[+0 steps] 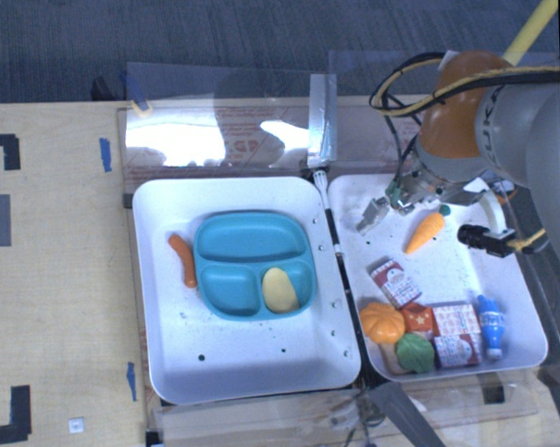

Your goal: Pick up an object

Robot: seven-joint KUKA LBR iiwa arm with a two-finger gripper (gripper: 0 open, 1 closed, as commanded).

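1. Gripper [383,207] is seen low over the right bin [535,346], near its far left corner; the finger state cannot be told, and nothing is seen held.
2. Carrot [425,231] lies just beside it, toward the far edge; a descent at the present spot would likely meet bare floor.
3. Carrot is tapered; it may be nudged aside or rolled.
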